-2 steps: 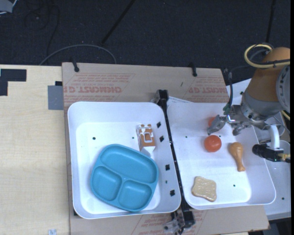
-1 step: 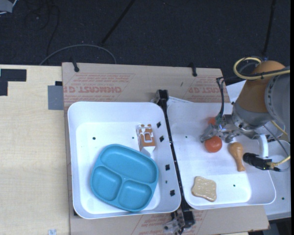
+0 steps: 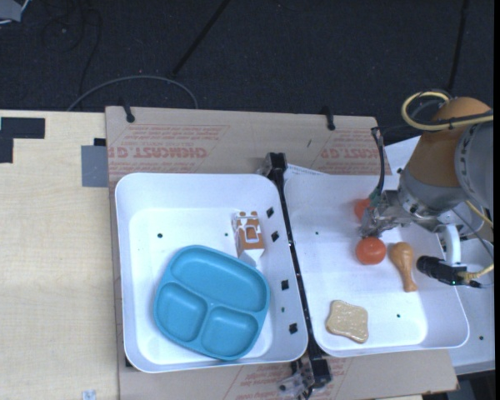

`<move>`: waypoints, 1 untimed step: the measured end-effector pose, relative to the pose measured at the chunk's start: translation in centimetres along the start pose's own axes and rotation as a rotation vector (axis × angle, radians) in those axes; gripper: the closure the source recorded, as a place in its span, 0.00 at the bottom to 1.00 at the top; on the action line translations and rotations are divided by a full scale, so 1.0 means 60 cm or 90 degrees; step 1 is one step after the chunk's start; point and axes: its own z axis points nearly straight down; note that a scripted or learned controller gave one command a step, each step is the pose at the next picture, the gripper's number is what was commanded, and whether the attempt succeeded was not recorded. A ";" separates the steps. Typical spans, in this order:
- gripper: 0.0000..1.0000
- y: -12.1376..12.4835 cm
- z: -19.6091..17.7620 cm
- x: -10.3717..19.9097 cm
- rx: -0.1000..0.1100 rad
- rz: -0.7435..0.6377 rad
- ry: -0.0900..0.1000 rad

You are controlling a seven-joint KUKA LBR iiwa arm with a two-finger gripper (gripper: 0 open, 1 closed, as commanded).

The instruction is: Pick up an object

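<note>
Your pincer sits low in the right bin, near that bin's far right part, at the end of the grey arm with its orange band that reaches in from your right. Whether the pincer is apart or together, you cannot tell from this view: the tip is a small dark tangle of metal against the white floor. Just in front of the pincer, touching or nearly touching its tip, lies a round red-orange tomato. A second small red thing peeks out just behind the pincer, on its left side, partly hidden by it. Just to the right of the tomato and a little nearer to you lies a tan drumstick, slanted, close to the tomato. Farther toward you from the pincer, near the bin's front wall, rests a pale tan slice of bread, well apart from the tip. Well to the left of the pincer, across the dark divider between the bins, the left bin holds a blue sectioned plate and, beside the plate's far edge, a small orange-and-white toy. Both bins rest on the bench.
</note>
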 end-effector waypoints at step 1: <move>1.00 -0.005 -0.072 0.002 -0.003 0.000 -0.001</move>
